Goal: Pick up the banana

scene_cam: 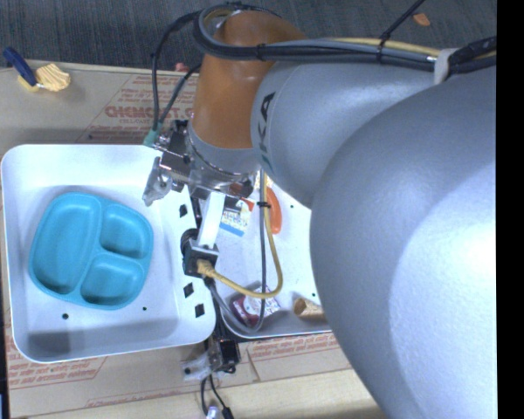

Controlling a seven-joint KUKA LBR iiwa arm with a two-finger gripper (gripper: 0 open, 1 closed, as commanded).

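Observation:
My gripper (160,182) hangs low over the right edge of the left bin (17,234), close to the wall between the two bins. No object shows in it. The grey arm with its orange band (231,85) covers most of the right bin (284,328). Of that bin's contents I see an orange object (275,214), a round dark red object (246,312) and a small tan piece (307,305). None of these can be told as the banana.
A blue divided plate (92,250) lies in the left bin, left of the gripper. A small yellow and blue object (45,77) lies on the cardboard beyond the bins at the top left.

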